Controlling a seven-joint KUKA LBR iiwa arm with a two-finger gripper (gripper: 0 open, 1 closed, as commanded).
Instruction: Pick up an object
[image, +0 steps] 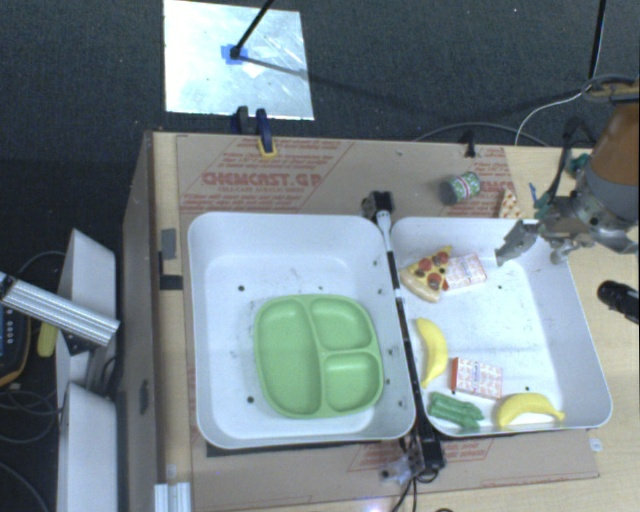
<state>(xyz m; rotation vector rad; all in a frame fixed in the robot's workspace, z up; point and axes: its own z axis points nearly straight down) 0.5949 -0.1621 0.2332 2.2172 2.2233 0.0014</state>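
Observation:
My gripper (537, 245) hangs over the far right corner of the right bin (585, 330), its fingers spread open with nothing between them. Left of it, at the bin's far left, lie a toy pizza slice (424, 274) and a white and red packet (464, 271). A yellow banana (432, 349) rests against the bin's left wall. Along the near edge are a red and white box (476, 377), a green pod-shaped toy (455, 410) and a second yellow banana (527, 408).
The left bin (225, 300) holds a green divided plate (318, 355). Outside the bins, on the board behind, stand a small green can (462, 187) and a small pizza-like piece (508, 203). A divider (393, 290) runs between the bins.

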